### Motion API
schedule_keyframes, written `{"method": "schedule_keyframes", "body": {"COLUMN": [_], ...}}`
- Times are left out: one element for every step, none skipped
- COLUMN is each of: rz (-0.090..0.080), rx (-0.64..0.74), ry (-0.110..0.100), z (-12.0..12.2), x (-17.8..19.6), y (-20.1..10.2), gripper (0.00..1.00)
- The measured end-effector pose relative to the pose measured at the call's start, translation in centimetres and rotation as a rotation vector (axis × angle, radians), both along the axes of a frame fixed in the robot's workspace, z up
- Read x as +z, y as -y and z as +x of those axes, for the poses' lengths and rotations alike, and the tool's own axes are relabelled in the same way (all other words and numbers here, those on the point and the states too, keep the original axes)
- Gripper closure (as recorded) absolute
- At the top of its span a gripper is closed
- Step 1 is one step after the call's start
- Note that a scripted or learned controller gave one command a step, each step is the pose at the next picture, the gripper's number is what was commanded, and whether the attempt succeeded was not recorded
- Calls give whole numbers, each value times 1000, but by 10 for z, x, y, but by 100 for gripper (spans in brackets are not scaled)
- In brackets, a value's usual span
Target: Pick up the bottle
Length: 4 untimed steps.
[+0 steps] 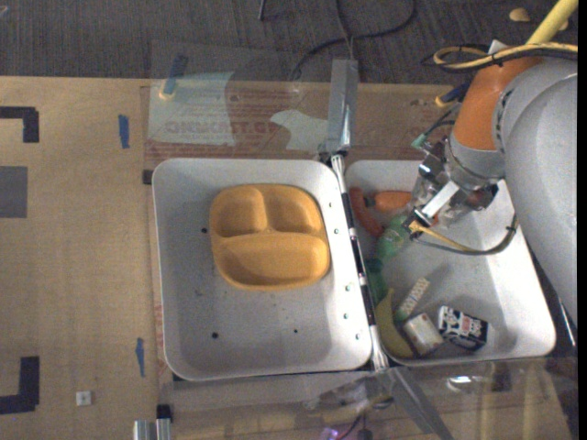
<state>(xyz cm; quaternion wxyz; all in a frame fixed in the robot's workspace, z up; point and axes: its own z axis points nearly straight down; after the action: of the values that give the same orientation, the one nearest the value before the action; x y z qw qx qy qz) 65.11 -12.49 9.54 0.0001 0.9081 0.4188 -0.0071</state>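
The bottle [394,241] is green and lies in the right bin [514,291], near that bin's left wall. My gripper [423,216] hangs over the bin's upper left part, with its tip right at the bottle's upper right end. Whether it touches the bottle cannot be told. The arm's orange band [481,108] and grey body reach in from the right and hide the bin's far right corner.
Orange pieces [378,205] lie just above the bottle. A banana [393,326], a small white box [422,333], a black-and-white carton [461,326] and a pale stick [413,295] sit near the right bin's front. A yellow divided plate [269,236] lies in the left bin [183,319].
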Motion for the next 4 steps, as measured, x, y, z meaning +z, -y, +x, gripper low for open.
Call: {"method": "schedule_keyframes", "body": {"rz": [5, 6, 3, 3], "rx": [-128, -54, -316, -177], "ry": [21, 7, 8, 8], "z": [-46, -69, -21, -5], "x": [-7, 86, 85, 170], "y": [-29, -48, -122, -189], "gripper": [100, 100, 100, 100]}}
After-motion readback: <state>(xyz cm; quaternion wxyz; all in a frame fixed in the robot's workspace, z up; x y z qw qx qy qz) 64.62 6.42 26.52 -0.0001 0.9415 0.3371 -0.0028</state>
